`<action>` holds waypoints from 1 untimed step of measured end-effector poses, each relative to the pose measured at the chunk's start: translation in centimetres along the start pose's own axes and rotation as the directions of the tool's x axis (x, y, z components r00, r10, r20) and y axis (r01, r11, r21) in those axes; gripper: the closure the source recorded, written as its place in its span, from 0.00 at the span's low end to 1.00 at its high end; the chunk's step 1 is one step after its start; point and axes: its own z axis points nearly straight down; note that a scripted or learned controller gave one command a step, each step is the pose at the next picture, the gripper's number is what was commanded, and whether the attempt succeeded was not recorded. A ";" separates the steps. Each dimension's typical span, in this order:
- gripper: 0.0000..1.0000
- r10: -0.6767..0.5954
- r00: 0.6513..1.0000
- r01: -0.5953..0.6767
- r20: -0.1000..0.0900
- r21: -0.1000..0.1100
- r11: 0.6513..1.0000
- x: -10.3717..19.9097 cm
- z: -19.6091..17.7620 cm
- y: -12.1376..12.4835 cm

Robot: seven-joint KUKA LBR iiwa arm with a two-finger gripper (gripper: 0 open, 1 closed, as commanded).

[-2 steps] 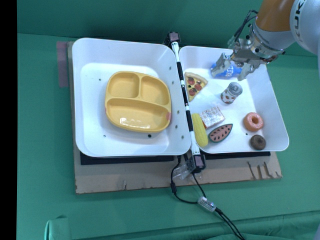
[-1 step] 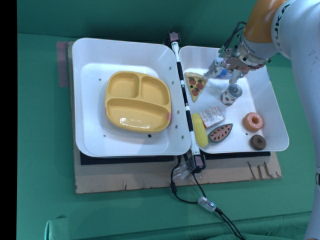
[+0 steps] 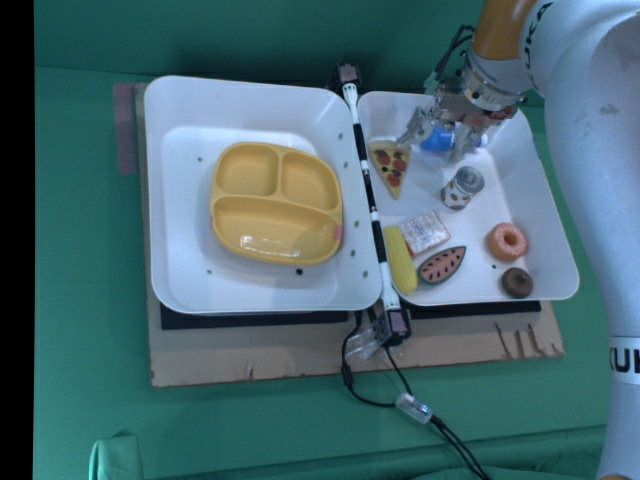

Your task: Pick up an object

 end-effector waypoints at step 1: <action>1.00 0.001 1.000 -0.001 0.007 0.005 1.000 -0.2 -1.3 0.0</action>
